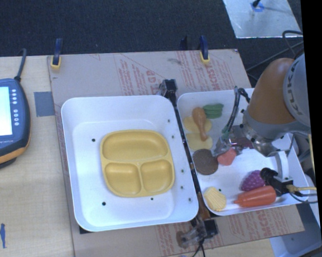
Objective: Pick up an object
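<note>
The left white shallow bin (85, 159) is occupied by a yellow three-compartment plastic tray (137, 162) at frame centre. The right white bin (188, 103) holds, around the grey and orange arm's gripper (223, 146), an orange toy carrot (255, 197), a brown disc (205, 162), purple grapes (252, 180) and a small red piece (227, 158) just beside the gripper. Whether anything is clamped cannot be told.

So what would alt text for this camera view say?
A robot arm reaches into the right bin, its pincer low over toy food beside a red piece. The left bin holds a yellow tray.
</note>
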